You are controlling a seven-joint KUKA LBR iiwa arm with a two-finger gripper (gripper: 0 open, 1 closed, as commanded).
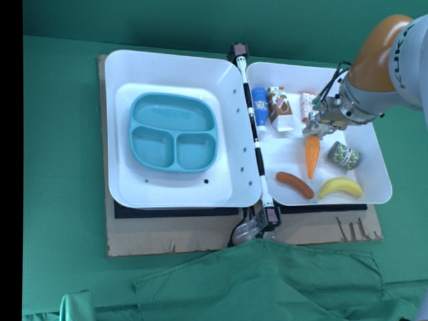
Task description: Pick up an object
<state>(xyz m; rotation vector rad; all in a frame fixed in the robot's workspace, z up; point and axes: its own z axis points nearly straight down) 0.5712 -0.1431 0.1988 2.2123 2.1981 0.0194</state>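
Gripper (314,127) sits low in the right bin (378,172), directly over the top end of the carrot (312,156); finger state cannot be read from this angle. Carrot extends from just beneath the gripper toward the near rim, lying on the bin floor. Sausage (295,184) and banana (340,188) lie beyond the carrot's tip, can (344,155) just beside the gripper, blue bottle (259,108) on the opposite side.

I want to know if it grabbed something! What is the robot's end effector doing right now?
End effector: right above the top of the carrot in the right bin; whether it is open, closed or holding anything cannot be told.
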